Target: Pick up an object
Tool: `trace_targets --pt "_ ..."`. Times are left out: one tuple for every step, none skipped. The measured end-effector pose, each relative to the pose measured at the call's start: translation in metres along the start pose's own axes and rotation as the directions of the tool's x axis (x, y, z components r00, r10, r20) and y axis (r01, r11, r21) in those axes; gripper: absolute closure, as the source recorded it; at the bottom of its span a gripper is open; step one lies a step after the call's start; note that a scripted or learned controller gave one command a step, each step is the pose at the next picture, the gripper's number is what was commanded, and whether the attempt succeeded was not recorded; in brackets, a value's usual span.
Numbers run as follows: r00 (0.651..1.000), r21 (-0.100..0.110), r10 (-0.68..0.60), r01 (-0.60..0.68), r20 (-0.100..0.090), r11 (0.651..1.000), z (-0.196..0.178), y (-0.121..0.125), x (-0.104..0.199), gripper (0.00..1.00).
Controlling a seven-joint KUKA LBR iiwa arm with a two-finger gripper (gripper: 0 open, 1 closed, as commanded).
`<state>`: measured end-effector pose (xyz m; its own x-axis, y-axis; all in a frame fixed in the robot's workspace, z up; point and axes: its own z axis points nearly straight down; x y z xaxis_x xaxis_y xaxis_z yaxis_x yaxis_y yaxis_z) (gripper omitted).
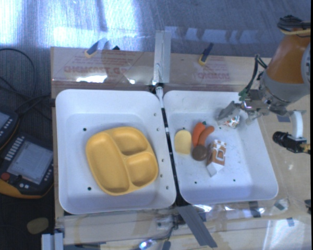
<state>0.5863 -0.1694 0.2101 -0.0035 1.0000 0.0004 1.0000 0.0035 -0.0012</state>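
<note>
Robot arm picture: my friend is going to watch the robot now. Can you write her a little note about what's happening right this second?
Gripper: over the upper right part of the right bin. Something small, white and orange, sits at its fingertips; too blurry to tell whether it is gripped.

Things: the right bin holds a pale yellow toy food, an orange carrot-like piece, a small brown round piece and a little orange-and-white carton, all bunched together. The left bin holds a yellow divided tray.

Done: the arm is at the right bin.

Left: confirm a grasp and lift one object.
</note>
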Motion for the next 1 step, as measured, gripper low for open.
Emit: trace_targets --pt "0.992 -0.001 0.125 -0.125 0.001 0.992 0.1147 0.0125 -0.0022 0.0"
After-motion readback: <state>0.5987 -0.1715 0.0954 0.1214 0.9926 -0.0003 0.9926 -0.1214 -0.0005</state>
